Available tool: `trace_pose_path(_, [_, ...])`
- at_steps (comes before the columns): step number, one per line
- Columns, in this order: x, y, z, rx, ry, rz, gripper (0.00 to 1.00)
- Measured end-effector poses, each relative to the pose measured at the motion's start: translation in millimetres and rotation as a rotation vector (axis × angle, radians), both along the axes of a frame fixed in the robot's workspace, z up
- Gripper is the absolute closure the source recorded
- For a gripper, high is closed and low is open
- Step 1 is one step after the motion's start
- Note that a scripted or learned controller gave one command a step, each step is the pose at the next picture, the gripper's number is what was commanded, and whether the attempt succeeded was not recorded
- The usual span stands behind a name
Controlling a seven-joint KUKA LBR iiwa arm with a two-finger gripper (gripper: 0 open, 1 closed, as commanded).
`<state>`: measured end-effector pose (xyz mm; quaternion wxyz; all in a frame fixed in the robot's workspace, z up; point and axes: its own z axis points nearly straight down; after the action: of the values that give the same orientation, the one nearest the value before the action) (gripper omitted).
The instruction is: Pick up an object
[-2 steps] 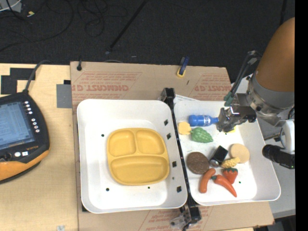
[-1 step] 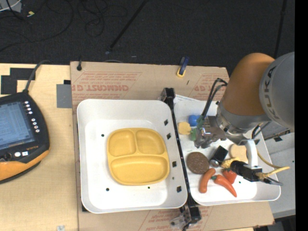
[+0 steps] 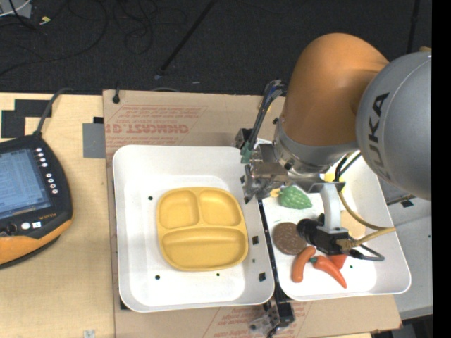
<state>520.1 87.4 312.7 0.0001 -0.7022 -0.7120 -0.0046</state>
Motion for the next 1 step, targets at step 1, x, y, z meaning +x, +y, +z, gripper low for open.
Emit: trace_pose_path(1, [-0.1, -7.8, 3.7, -0.007, 0.012, -0.011, 1.0])
